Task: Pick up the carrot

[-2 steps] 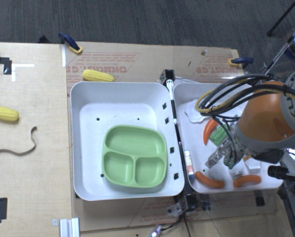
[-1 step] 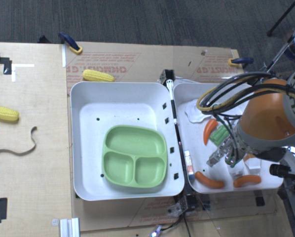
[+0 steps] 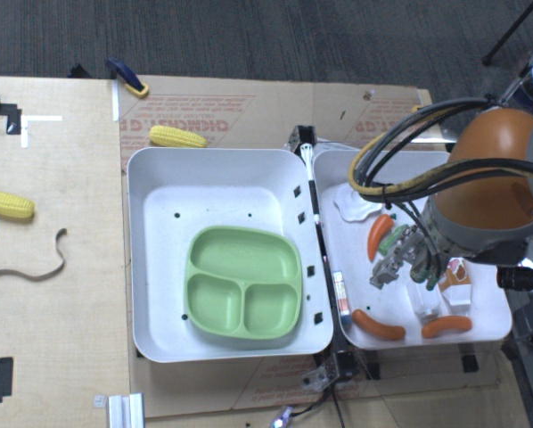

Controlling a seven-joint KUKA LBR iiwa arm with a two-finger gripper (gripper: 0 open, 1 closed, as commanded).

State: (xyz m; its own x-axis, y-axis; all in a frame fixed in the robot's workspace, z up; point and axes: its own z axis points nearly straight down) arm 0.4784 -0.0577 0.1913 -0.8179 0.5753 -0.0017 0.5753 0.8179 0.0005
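Basically, we saw carrot [image 3: 379, 235] in right bin [image 3: 489, 333], centre-right of frame, just upper-left of gripper [image 3: 398, 264]; couldn't tell gripper state. Risk: nearby sausages [image 3: 379, 326] grabbed instead, or carrot nudged aside.

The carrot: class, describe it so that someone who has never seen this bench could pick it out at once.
Find the right bin, under the arm. The carrot lies near its upper left, just left of the gripper. It is bright orange, tapered, with a green tip, while the two sausages along the bin's front edge are duller, reddish and blunt at both ends.
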